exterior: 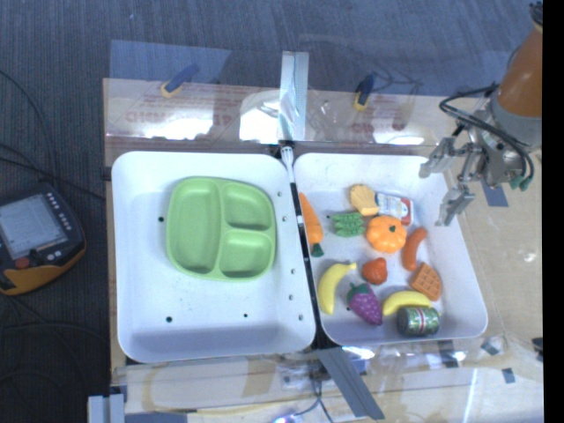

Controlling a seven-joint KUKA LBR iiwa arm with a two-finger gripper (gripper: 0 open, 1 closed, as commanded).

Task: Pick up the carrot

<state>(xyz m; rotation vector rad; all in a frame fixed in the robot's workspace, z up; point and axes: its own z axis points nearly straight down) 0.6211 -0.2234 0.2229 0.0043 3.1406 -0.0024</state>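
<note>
Tool [449, 188] of mine hangs spread wide and holding nothing, well apart from the light, rigid, slick carrot [309, 223]; grip mid-body.

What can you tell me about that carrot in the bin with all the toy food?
The carrot looks like a plastic toy: a smooth orange body with a small green tip at its lower end. It lies flat and lengthwise against the left wall of the right bin, beside the divider between the two bins. Nothing holds it; the gripper hangs over the bin's far right edge, well away. The green pea pod lies just to its right, seemingly not touching.
</note>
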